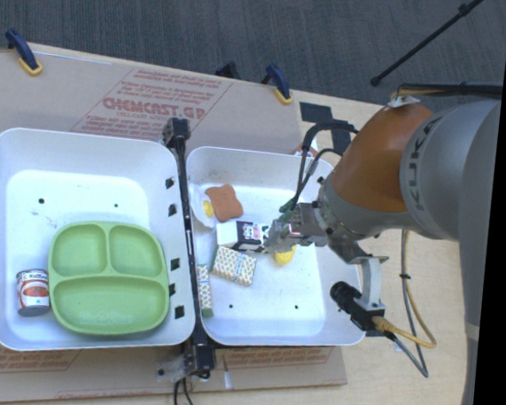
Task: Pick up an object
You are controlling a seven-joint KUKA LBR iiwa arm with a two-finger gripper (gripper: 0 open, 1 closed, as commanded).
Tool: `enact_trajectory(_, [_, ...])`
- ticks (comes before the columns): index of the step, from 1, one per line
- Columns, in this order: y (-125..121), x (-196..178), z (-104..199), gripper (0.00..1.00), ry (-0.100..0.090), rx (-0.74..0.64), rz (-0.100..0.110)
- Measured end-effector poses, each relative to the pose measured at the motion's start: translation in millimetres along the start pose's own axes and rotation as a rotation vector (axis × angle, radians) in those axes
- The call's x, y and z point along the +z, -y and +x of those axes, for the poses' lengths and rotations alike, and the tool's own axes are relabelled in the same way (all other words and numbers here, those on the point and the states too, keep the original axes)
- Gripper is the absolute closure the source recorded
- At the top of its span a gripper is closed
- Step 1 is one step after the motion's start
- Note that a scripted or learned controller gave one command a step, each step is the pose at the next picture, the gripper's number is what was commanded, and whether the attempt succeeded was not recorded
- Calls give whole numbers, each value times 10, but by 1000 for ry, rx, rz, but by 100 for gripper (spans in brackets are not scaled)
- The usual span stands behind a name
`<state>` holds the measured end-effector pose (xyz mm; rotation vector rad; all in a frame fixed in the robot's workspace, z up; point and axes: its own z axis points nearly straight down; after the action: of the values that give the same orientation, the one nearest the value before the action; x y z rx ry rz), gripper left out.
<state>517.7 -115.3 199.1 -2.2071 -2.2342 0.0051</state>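
Note:
My gripper [282, 237] hangs low in the right bin [260, 318], below the grey arm with its orange band. A small yellow object [283, 256] lies right under the gripper; I cannot tell whether they touch. Just to the left sit a small dark packet [250, 233] and a patterned tan packet [233, 266]. Further up left lies a brown bread-like piece [226, 203] beside a white and yellow egg-like item [207, 207]. A thin green packet [203, 292] rests against the bin's left wall.
The left bin [25, 166] holds a green divided plate [109, 278] and a small red-labelled can [33, 292] at its lower left. A black divider clamp [176, 130] stands between the bins. Cables and a black fitting [354, 305] hang at the right bin's right edge.

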Motion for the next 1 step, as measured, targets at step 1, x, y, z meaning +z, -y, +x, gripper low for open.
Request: enact_trajectory(1, [286, -114, -617, 100, -1, 8, -2])
